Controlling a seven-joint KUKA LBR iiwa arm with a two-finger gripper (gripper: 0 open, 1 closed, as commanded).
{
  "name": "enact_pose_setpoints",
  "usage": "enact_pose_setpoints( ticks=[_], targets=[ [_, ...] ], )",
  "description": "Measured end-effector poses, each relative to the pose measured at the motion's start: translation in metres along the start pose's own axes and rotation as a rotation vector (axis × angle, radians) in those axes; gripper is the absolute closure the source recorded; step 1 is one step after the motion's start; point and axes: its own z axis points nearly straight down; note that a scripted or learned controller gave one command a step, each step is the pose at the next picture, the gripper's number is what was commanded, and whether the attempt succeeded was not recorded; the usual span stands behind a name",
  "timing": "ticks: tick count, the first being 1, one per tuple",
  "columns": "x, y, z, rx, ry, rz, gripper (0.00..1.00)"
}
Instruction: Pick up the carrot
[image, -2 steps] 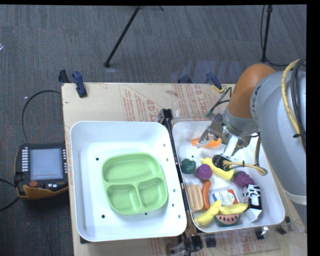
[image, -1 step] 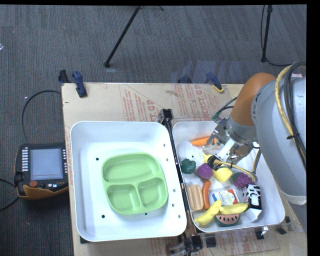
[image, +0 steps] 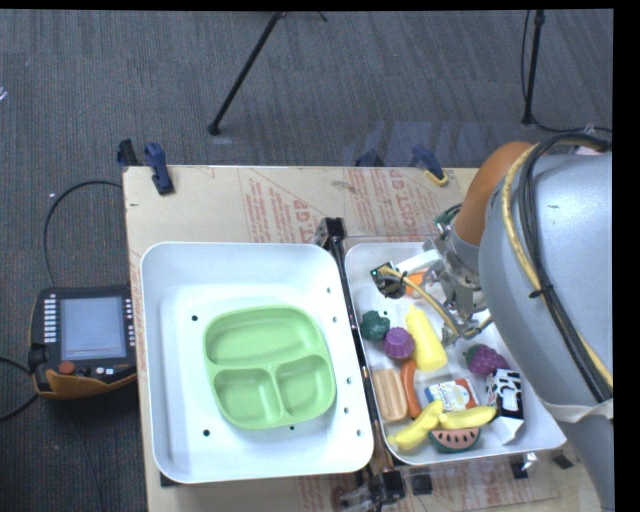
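Camera view: the fixed look-down on the counter (image: 250, 205), a pale board with red print that carries both bins.
Carrot: the small orange plastic carrot (image: 410, 388) lies on the floor of the right white bin (image: 545, 432), in its near half, running roughly lengthways from far to near.
Carrot's neighbours: a tan bread-like stick (image: 387, 394) lies just beside it on the left; the yellow plastic banana (image: 417, 427) touches or overlaps its near end; the purple ridged toy (image: 399, 343) sits just beyond its far end.
Further in the right bin: a yellow corn-shaped piece (image: 427, 340) next to the purple toy, a dark green lumpy piece (image: 375, 324) near the left wall, a purple grape cluster (image: 485, 358) to the right, a small printed carton with red and white (image: 455, 392), a watermelon slice (image: 453, 439) at the near edge, and a black-and-white patterned item (image: 506, 392).
Pincer: the metal pincer (image: 448, 292) hangs over the far part of the right bin, apart from the carrot; I cannot tell how far it is open, nor whether it has hold of anything.
Arm: the grey arm with its orange band (image: 555, 270) covers the right side of that bin.
Left bin: the left white bin (image: 170, 300) holds a light green three-part plastic tray (image: 268, 366).
Off the counter: a black and orange handheld control unit (image: 85, 340) lies on the grey carpet at left.
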Motion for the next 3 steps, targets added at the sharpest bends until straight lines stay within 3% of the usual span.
enact_pose_setpoints(
  ticks=[1,2,3],
  targets=[
    [-0.076,-0.024,0.001,0.004,-0.003,-0.287,0.00],
    [0.001,0.003,0.000,0.002,-0.002,-0.177,0.00],
    [-0.036,-0.035,-0.001,0.004,0.000,-0.084,0.00]
  ],
)
